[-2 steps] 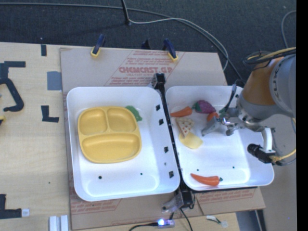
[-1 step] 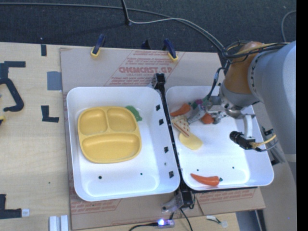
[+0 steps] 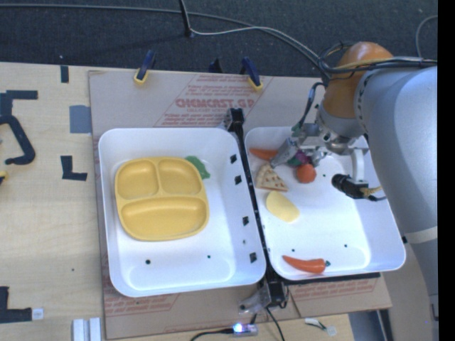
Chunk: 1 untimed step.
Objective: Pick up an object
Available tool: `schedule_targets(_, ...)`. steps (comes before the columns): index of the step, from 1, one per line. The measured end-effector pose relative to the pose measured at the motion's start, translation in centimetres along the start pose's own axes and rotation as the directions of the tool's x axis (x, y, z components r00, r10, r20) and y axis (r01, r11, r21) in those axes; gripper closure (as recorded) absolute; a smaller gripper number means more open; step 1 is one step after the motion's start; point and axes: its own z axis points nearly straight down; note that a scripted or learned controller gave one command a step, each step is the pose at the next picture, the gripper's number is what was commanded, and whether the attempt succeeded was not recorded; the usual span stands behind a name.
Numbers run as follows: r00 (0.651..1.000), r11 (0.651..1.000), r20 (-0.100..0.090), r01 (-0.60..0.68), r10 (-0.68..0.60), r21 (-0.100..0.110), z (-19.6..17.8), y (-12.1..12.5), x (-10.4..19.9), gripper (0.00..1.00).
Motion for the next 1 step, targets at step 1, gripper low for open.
schedule_targets(1,1.0,1.0,0.001,-0.002,0.002,0.002,-1.02,-0.09,-0.14,1.0)
